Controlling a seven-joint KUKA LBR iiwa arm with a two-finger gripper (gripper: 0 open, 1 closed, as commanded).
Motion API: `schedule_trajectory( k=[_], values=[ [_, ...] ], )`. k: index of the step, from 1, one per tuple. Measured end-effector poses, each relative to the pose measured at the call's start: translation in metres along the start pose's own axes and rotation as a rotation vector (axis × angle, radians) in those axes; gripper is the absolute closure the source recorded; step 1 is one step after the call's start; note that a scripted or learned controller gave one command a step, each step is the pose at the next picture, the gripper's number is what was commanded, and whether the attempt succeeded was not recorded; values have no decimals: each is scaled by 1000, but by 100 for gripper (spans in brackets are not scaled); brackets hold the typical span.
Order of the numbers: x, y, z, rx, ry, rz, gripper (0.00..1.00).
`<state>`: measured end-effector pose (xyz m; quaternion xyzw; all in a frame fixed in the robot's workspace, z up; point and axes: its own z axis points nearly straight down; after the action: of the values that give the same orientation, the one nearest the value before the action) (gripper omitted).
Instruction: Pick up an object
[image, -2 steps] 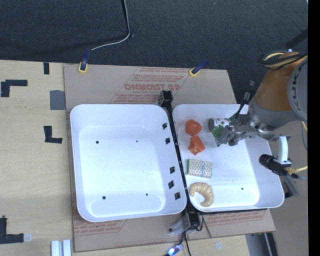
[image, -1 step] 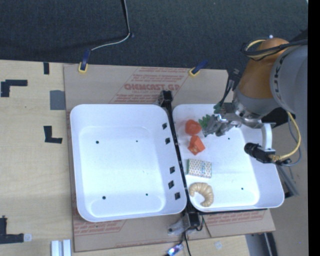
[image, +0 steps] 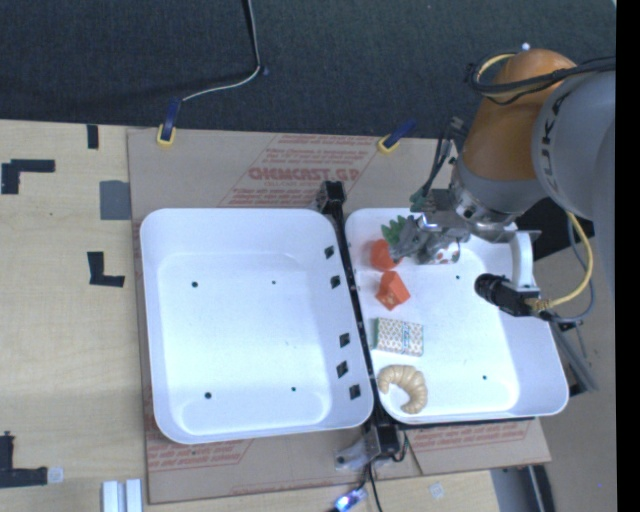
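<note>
Well, from above I count two shallow white plastic bins: the left bin with smooth bare walls, and the right bin carrying the objects. Four lie along its left side: a green-leafed orange carrot toy at the top, a blocky orange wedge below, then a flat speckled pale rectangle, and a curved tan croissant nearest the front. One metal gripper on the grey arm sits at the carrot's leaves; its opening I cannot tell.
</note>
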<state>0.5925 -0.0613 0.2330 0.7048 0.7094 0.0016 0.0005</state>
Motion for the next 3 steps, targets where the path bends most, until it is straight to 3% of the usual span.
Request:
schedule_trajectory(
  k=[1, 2, 3],
  values=[
    [50, 5, -36, 1, 0, 0, 100],
    [86, -36, -65, 4, 0, 1, 100],
    [151, -47, -25, 10, -1, -1, 100]
  ],
)
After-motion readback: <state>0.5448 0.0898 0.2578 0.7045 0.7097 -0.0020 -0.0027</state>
